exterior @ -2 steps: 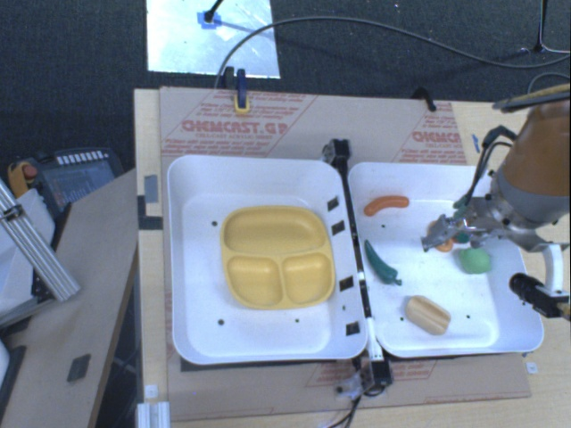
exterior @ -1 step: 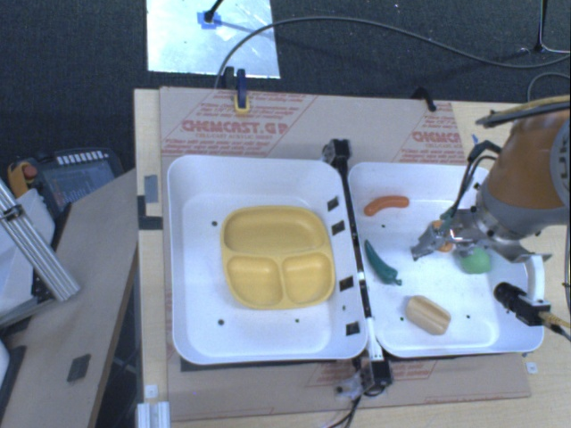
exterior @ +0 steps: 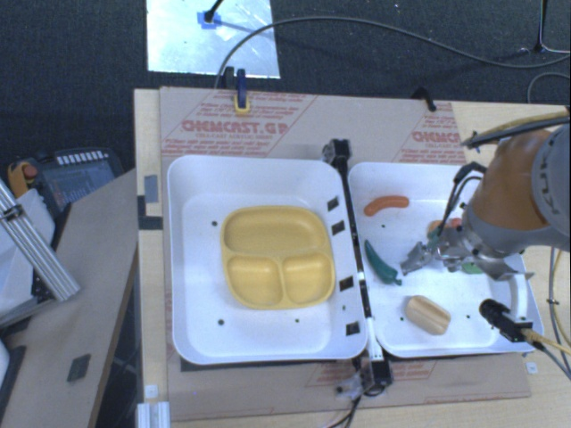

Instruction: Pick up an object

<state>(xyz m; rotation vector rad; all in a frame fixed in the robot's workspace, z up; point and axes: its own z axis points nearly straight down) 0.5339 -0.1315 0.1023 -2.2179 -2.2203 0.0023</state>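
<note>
The grey metal gripper (exterior: 417, 259) hangs low in the right white bin (exterior: 393, 328), beside the small dark green curved pepper toy (exterior: 382, 264). I cannot tell its state. The pepper looks light, hard, slippery; grab its thick middle.

Two glossy white plastic bins (exterior: 192, 239) sit on matt printed cardboard (exterior: 357, 123), one holding a smooth yellow plastic tray (exterior: 277, 257), beside what appears bare aluminium bar (exterior: 36, 243).

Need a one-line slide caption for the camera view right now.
Claw low in right white bin beside green curved pepper-like piece, tan bread roll and orange sausage nearby; yellow divided plastic tray in left bin.
</note>
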